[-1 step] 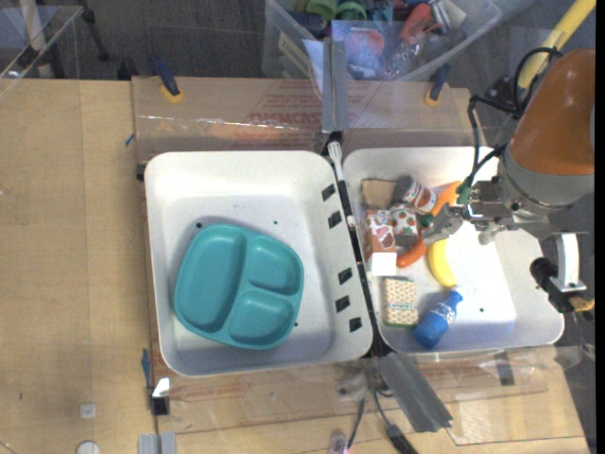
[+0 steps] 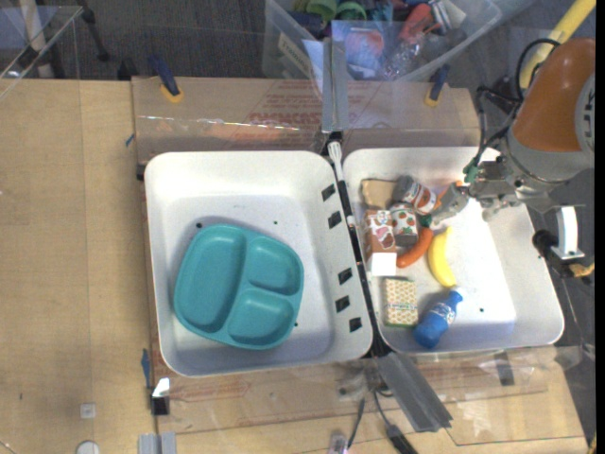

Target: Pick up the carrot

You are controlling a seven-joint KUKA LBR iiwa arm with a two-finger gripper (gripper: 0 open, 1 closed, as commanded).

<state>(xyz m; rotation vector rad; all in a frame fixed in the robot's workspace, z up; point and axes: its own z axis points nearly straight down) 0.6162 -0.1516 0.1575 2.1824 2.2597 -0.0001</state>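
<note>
Nearest the camera, the front lip of the left bin [image 2: 246,362] rises off the surface [image 2: 66,253], and inside it a teal divided plate [image 2: 241,287] lies flat, well apart from the work. The right bin [image 2: 529,301] carries the clutter, crowded against the divider: a blue bottle [image 2: 437,318] lying near the front, a small patterned packet [image 2: 400,301] beside it, a yellow banana [image 2: 441,258], a strawberry-printed carton [image 2: 392,227] and a dark can [image 2: 408,191] further back. The carrot [image 2: 416,252] lies slanted between the carton and the banana, touching or almost touching both, which leaves little room on either side of it. The arm reaches in from the right, and its claw [image 2: 454,201] hangs low over the back of the pile, just behind the carrot's upper end; whether it is spread or pressed together cannot be told from here, and nothing is visibly pinched. Judging by this, the carrot is not yet picked up, and any descent risks nudging the banana.
</note>
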